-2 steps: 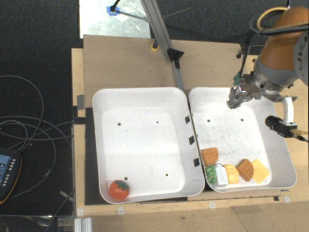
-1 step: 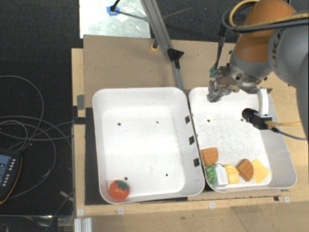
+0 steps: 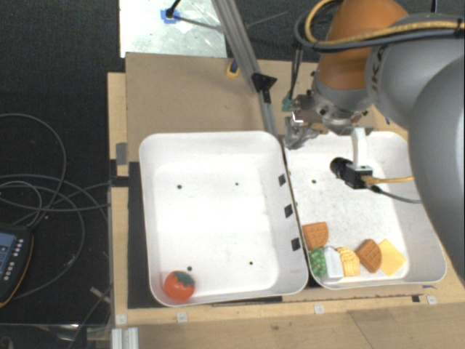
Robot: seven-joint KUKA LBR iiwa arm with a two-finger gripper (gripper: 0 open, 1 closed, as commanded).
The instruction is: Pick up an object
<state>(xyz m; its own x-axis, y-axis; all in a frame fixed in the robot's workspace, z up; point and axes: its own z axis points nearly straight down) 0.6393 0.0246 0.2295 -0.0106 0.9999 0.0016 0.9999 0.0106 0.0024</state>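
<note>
A round red plastic tomato with a green stalk (image 3: pixel 179 285) lies in the near left corner of the left shallow white bin (image 3: pixel 218 209); along the near wall of the right shallow white bin (image 3: pixel 338 209) toy foods huddle, touching or just beside one another: a small green leafy piece (image 3: pixel 317 259), a white block (image 3: pixel 333 265), a yellow ribbed corn-like piece (image 3: pixel 349 262), a brown gridded waffle piece (image 3: pixel 369 255), a pale yellow cheese-like wedge (image 3: pixel 392 257); a tan gridded square (image 3: pixel 315 234) lies just behind the green piece; farther back, the grey metal gripper (image 3: pixel 294 131) hangs over the right bin's far left corner, well apart from every toy; whether it is apart or together cannot be told.
</note>
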